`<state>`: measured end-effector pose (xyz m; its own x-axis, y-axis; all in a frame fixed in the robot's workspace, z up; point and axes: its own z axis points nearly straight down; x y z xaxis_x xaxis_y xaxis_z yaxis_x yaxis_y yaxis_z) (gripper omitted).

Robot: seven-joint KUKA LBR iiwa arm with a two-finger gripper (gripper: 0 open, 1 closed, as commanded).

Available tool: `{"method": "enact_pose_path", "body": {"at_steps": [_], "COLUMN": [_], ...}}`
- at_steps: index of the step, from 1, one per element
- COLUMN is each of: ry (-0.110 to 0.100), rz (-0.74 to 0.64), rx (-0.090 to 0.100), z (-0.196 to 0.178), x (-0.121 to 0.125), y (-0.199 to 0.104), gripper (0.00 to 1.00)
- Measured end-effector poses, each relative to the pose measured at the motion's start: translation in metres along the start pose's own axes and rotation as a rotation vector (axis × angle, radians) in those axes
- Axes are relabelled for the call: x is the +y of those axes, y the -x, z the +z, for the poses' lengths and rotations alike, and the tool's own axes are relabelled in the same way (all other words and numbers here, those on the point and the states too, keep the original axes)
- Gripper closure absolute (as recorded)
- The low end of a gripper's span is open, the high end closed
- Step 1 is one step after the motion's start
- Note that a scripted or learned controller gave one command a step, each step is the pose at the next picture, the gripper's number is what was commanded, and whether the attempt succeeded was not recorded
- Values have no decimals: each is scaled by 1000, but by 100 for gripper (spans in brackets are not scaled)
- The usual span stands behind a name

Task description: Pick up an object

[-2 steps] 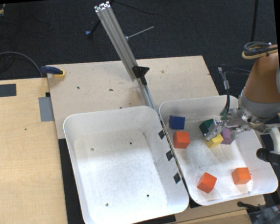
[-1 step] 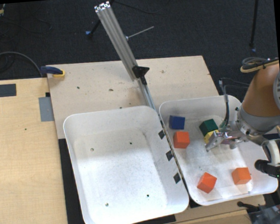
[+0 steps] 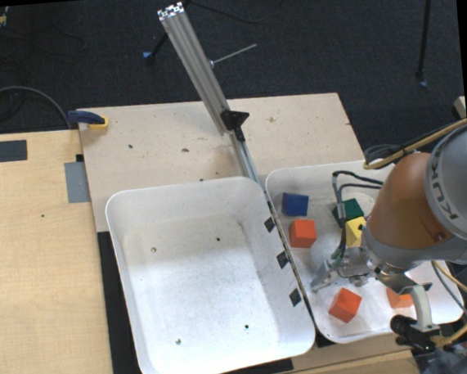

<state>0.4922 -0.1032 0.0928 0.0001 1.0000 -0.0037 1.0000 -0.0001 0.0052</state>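
Coloured blocks (image 3: 303,233) lie scattered in right bin (image 3: 330,335).

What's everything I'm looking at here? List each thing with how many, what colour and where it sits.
Bins: 2, white; left bin, right bin, side by side on the bench.
Blue block: 1, right bin, far end.
Orange blocks: 3, right bin; one beneath the blue, one near the front, one partly hidden by the arm.
Green block: 1, right bin, by the arm.
Yellow block: 1, just below the green.
Metal rail: 1, silver, slanting behind the bins.
Clamp: 1, blue and yellow, bench's far-left corner.
Arm: 1, grey and orange, over the right bin.
Gripper: 1, between the orange blocks.
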Motion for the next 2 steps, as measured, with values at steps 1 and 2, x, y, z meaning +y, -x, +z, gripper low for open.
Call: {"method": "enact_pose_path", "body": {"at_steps": [1, 2], "ry": [-4, -4], "rz": [12, -1], "rx": [5, 10], "z": [-10, -1], "x": [0, -4], "y": [2, 31], "gripper": [100, 100]}}
